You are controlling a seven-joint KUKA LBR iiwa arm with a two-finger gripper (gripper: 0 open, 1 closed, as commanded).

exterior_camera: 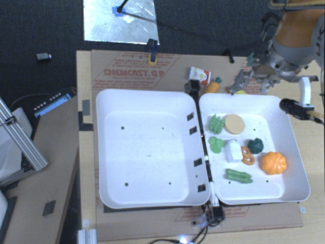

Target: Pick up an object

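Two white bins: left bin (147, 146) bare; right bin (292, 184) holds seven items: three green, one dark green, tan disc (234, 124), white block (233, 151), orange pumpkin (273, 162). Gripper (242, 83) upper right, above rim; finger state indeterminable.

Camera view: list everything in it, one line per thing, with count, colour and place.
Left bin: one, white, left half of bench.
Right bin: one, white, beside it.
Pumpkin: one, orange, right bin, right side.
Round disc: one, tan, right bin, top.
Leafy greens: two, green, right bin, left side, the second below.
Long vegetable: one, green, right bin, bottom.
White block: one, white, right bin, centre.
Pretzel: one, orange-brown, beside block.
Dark green piece: one, above pumpkin.
Foil sheet: one, silver, floor, top.
Gripper: one, grey, above right bin's top rim.
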